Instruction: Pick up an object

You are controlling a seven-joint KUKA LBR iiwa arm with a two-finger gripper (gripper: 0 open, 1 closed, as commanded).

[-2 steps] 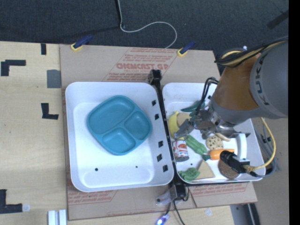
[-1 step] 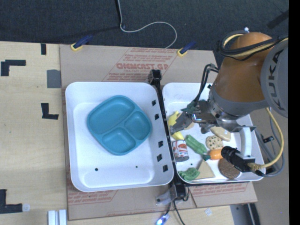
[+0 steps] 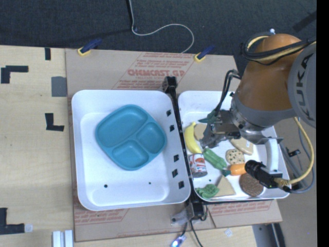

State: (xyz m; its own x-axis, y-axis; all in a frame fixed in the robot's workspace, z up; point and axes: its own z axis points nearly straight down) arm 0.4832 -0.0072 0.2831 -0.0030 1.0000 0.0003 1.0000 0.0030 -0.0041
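Observation:
The right bin [image 3: 191, 99] holds several toy foods. A yellow banana [image 3: 191, 138] lies along its left wall, with a green vegetable [image 3: 215, 158] and a small red-and-white can [image 3: 198, 165] just below it. A chocolate-chip cookie [image 3: 235, 156], an orange carrot piece [image 3: 236, 170], a brown round disc [image 3: 251, 185], a tan wedge [image 3: 225, 187] and a green leafy piece [image 3: 207, 191] lie toward the front. My gripper [image 3: 211, 133] hangs low over the bin's middle, just right of the banana and above the green vegetable. I see nothing held in it.
The left bin [image 3: 85, 153] carries a blue divided plate [image 3: 131, 136]. The arm's grey and orange body [image 3: 267, 81] covers the right bin's back right part. A black fitting with a yellow cable [image 3: 262, 174] hangs over the front right corner. A white cable [image 3: 154, 32] lies behind the bins.

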